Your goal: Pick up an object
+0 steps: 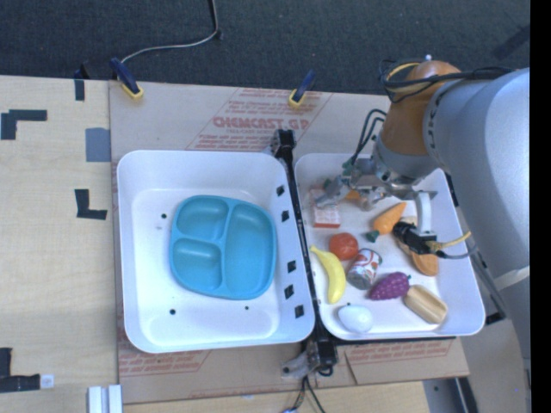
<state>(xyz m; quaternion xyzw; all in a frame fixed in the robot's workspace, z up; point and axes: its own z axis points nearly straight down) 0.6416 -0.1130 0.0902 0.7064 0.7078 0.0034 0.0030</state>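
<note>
Orange carrot beside fingers

single fixed camera above the bench, looking down at a slant, not straight overhead. far edge of bench and dark carpet floor at top of frame, near edge at bottom. mid distance: both white bins fit whole in frame, left bin near centre, right bin toward right side. cardboard sheet under the bins runs almost square to the frame, slight perspective tilt. arm enters from right, big and close to lens, covering the right bin's far corner.
</note>
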